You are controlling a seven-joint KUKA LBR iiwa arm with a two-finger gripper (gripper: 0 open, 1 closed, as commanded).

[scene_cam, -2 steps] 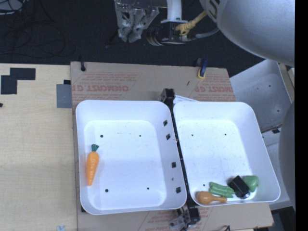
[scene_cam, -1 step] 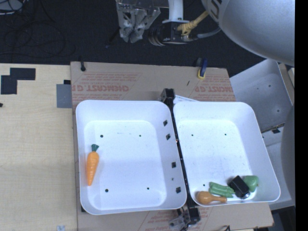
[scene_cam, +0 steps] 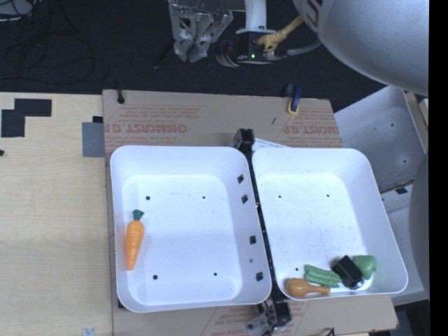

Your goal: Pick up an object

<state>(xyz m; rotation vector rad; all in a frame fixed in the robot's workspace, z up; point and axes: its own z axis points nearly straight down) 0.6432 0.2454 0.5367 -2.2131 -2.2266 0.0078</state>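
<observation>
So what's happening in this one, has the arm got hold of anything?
Not as far as the view shows. The gripper hangs high above the far edge of the bench, away from both bins, with nothing between its fingers. A toy carrot lies alone by the left wall of the left bin. In the near right corner of the right bin sit a green pod, a black block, a green piece and an orange pear-shaped toy.

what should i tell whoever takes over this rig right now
Gripper: raised at the top of the view, beyond both bins, holding nothing.
Left bin: one toy carrot by its left wall.
Right bin: near corner holds a tan pear-shaped toy, green bean pods, a black block and a green piece, bunched together.
Done: nothing picked.
Left: pick one; the carrot lies apart, likely easiest.
</observation>
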